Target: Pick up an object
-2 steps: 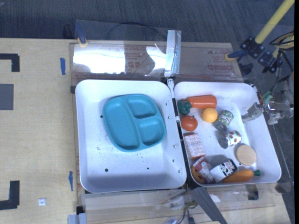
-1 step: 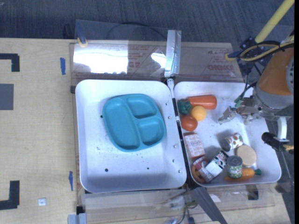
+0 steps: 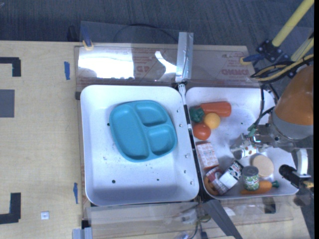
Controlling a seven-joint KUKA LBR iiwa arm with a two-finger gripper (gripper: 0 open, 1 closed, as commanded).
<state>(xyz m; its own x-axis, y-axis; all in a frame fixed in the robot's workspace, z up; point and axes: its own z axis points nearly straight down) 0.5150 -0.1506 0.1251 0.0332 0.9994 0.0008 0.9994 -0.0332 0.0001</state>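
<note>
**Arm over the right bin, toys clustered below**

The gripper (image 3: 247,142) hangs over the middle of the right bin (image 3: 239,96), reaching in from its right edge; whether it is released or clenched I cannot tell.

Along that bin's left edge, near the far corner, lie a carrot (image 3: 217,108), a lemon (image 3: 213,120) and a tomato (image 3: 202,131), close together. A small box (image 3: 207,155) lies just nearer along the same edge. By the near edge stand a small bottle (image 3: 230,176) and a green-lidded jar (image 3: 250,178), with a pale round piece (image 3: 262,165) just beside the jar.

The left bin (image 3: 94,148) carries a blue divided plate (image 3: 143,130) at its middle.
</note>
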